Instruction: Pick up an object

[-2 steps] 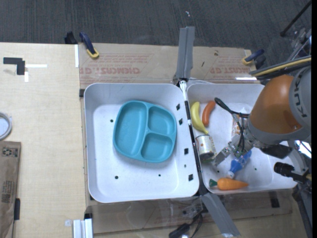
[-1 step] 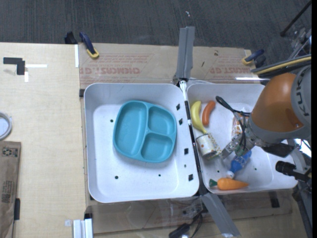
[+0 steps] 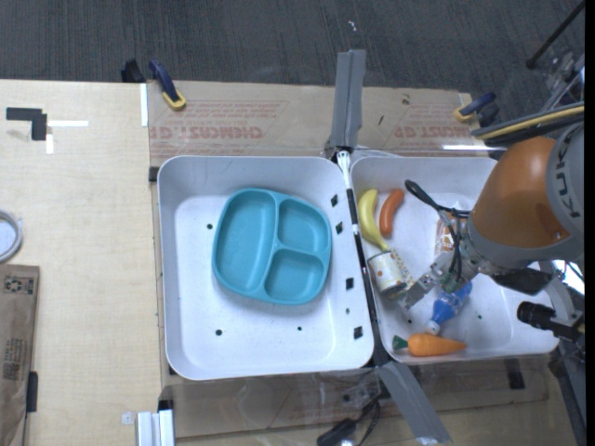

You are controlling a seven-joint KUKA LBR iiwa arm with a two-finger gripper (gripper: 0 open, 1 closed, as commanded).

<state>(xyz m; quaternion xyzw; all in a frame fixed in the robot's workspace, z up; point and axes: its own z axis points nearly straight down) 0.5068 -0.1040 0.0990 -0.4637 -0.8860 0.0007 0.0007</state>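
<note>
The right bin (image 3: pixel 493 337) holds several small objects. A yellow banana (image 3: pixel 369 216) and an orange-red sausage-shaped piece (image 3: pixel 390 209) lie at its far left. A pale cylinder-shaped can (image 3: pixel 389 269) lies on its side by the left wall. A blue bottle (image 3: pixel 448 307) and an orange carrot (image 3: pixel 435 345) sit near the front. My gripper (image 3: pixel 418 291) is low in this bin, between the can and the blue bottle, its tip close to the can's right end. The arm's orange band (image 3: pixel 525 193) hides the bin's right part.
The left bin (image 3: pixel 186 323) holds a blue divided plate (image 3: pixel 272 246). A black spoon-like utensil (image 3: pixel 420 193) and a printed packet (image 3: pixel 447 240) lie in the right bin behind the gripper. A grey post (image 3: pixel 349 100) stands behind the wall between the bins.
</note>
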